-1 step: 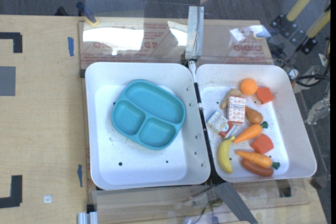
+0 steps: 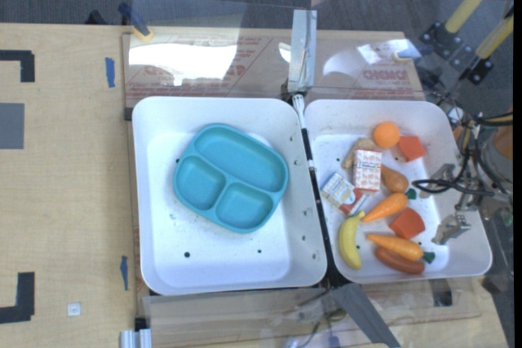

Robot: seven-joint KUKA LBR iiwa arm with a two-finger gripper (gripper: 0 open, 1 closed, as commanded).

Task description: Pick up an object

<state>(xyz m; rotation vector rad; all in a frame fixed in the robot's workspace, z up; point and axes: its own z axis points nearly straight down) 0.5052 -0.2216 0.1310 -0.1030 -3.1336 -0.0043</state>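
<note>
Banana point(image 2: 350, 240) lower right of frame in right bin point(image 2: 477, 257), probably light, smooth, a bit slippery, best pinched across its middle; gripper point(image 2: 453, 226) near bin's right edge, finger state unclear.

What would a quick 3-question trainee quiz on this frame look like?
1. True or false: the blue divided plate lies in the left bin.
2. Which fruit lies nearest the right bin's front-left corner? A) banana B) orange C) neither
3. Fill in: the gripper is over the right bin's ____ side.

Key: 1 true; 2 A, the banana, not the orange; 3 right.
</note>
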